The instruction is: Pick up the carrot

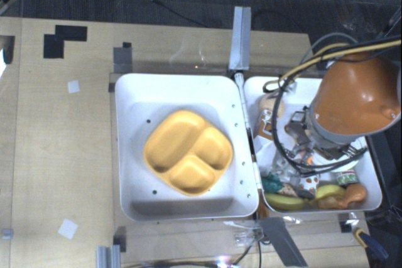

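The KUKA arm (355,97), its orange band filling the upper part of the right bin (375,188), reaches down over that bin's middle, and its bulk hides the gripper (308,157) almost wholly; dark cables loop around the wrist, and whether the pincer is released, clenched or grasping anything cannot be told. Much of the right bin's floor lies under the arm, and the items there are small and crowded. Along its near wall sit a banana (286,201), a second yellow fruit (328,191) beside it, a dark teal object (273,184) at the near-left corner and a small patterned box (309,184) between them. A tan package (269,116) lies toward the bin's far-left side, partly cut off by cables. What appears to be the carrot (352,194), an orange piece, rests in the near-right corner against the wall, near and to the right of the wrist, apart from it. The left bin (132,198) holds a yellow three-compartment plate (188,150), lying flat in its centre.
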Available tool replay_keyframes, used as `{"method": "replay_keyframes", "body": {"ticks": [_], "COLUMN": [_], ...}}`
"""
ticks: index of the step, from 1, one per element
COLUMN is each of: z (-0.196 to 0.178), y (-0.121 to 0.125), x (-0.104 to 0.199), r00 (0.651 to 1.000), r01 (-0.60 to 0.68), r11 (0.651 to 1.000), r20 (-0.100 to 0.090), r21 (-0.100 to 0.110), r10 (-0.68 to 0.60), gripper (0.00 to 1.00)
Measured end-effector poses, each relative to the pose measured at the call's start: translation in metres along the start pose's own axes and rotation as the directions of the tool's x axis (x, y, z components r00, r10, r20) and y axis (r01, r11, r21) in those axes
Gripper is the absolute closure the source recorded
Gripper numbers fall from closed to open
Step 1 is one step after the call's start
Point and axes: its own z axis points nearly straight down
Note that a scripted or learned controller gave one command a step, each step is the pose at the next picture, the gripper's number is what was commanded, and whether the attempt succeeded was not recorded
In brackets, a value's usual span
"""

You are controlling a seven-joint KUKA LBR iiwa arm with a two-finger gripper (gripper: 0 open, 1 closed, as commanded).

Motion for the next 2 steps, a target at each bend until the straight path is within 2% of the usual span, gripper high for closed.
{"method": "replay_keyframes", "body": {"ticks": [1, 2], "z": [0.021, -0.067], "y": [-0.026, -0.043], "x": [0.043, 0.064], "r00": [0.952, 0.769], "r01": [0.307, 0.639], "r11": [0.952, 0.769], "r20": [-0.002, -0.004], "r21": [0.001, 0.005], "r10": [-0.307, -0.639], "gripper": [1.0, 1.0]}}
